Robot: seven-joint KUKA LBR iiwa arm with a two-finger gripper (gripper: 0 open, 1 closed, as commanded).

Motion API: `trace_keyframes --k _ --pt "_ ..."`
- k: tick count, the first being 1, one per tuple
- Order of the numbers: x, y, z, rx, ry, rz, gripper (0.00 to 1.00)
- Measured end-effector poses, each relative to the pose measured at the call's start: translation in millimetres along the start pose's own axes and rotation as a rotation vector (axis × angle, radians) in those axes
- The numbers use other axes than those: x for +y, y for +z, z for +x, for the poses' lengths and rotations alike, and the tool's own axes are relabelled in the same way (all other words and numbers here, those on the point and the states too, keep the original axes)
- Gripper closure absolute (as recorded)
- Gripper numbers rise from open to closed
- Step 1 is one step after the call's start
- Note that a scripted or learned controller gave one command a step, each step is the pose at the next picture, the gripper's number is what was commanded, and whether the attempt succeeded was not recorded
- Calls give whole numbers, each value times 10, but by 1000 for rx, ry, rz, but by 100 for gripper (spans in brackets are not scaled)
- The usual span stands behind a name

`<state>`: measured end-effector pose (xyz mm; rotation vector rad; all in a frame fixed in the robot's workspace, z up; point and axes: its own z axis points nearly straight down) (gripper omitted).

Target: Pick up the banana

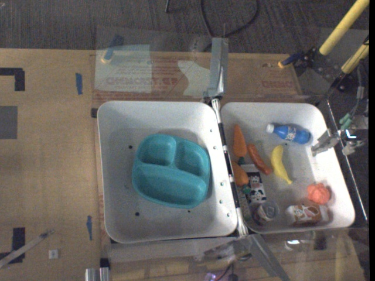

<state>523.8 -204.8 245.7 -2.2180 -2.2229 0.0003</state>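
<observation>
Camera view puts the banana (281, 164) in the middle of the right bin (340, 174), lying free. To the banana's right, at the bin's edge, sits the end effector (326, 142); whether it is spread or closed I cannot tell. A descent could clip the blue bottle (289, 133) just above the banana, or nudge the orange carrots (241, 148) to its left. Below the banana lie an orange ball (319, 193) and small packages. The left bin (117, 127) holds a teal divided tray (171, 170).
</observation>
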Motion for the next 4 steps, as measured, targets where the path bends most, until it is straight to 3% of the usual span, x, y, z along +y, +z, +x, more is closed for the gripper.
trace_keyframes --k 1,2,3,4 --pt "440 1354 372 0 67 1 0" --pt "279 1568 826 -4 43 -10 0" --pt "290 1456 808 -3 50 -15 100" --pt "350 1465 738 -2 4 -3 100"
